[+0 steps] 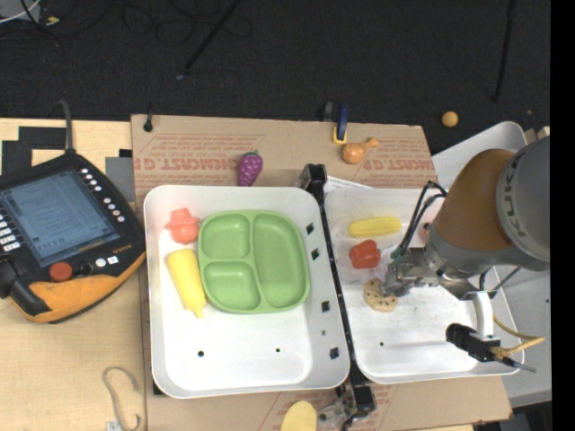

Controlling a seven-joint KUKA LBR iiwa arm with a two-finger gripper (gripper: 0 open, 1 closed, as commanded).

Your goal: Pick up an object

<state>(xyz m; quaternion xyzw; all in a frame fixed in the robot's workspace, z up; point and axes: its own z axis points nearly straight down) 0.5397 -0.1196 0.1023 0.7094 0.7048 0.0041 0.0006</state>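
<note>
My gripper [393, 285] hangs low in the right bin [422, 353], just above and to the right of a round tan cookie [381, 296]. A red pepper-like toy [364, 254] lies a little up and left of the gripper. A yellow corn cob [375, 227] rests further back in the same bin. The grey arm with its orange band [481, 209] comes in from the right and covers the bin's right part. The fingertips are too small and dark to read.
The left bin [234, 357] holds a green divided plate [253, 261], a yellow banana-like toy [187, 280] and a pinkish-red toy [182, 226]. On the cardboard behind sit purple grapes [250, 167] and an orange pear-like toy [357, 151]. A teach pendant [63, 232] lies at left.
</note>
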